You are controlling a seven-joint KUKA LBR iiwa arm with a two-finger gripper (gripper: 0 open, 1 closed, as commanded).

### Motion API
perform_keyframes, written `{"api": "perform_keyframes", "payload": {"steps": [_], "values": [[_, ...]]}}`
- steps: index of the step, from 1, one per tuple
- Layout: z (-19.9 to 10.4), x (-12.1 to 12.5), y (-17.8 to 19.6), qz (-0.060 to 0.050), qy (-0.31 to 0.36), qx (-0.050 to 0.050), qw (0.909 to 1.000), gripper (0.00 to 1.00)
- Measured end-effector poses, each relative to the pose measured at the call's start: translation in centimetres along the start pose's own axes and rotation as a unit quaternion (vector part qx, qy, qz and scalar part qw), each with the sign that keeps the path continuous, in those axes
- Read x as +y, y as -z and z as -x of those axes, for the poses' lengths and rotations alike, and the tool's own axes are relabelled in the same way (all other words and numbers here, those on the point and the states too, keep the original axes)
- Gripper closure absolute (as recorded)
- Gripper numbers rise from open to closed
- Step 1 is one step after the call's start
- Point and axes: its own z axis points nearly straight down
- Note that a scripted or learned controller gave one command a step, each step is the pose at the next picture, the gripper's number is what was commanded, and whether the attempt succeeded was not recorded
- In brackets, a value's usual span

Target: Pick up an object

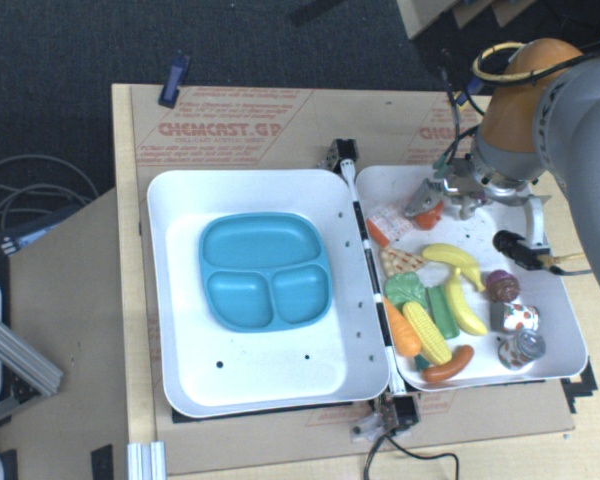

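Observation:
My gripper (442, 202) hangs low over the far left part of the right bin (570, 340), under the orange band of the arm. A small red-orange piece (429, 214) lies right at its tip; whether it is gripped is unclear. Toy food fills the bin below: another red piece (378, 231), a waffle (401, 261), two bananas (453, 258) (468, 309), green broccoli (404, 289), a corn cob (427, 331), a carrot (404, 335), a sausage (448, 366) and a purple item (501, 286).
The left bin (180, 348) holds a blue divided plate (265, 271). A white-and-red can (521, 318) and a grey item (519, 347) lie at the right bin's near right. A black part (514, 248) juts from the arm over the bin.

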Motion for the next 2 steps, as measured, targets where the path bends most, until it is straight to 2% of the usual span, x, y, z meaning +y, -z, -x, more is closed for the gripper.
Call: {"api": "perform_keyframes", "payload": {"steps": [1,2], "values": [[-2.32,0.76,0.24,0.004,-0.001,-0.004,1.0000,0.00],[-2.56,0.72,1.13,0.002,0.000,-0.002,1.0000,1.00]]}}
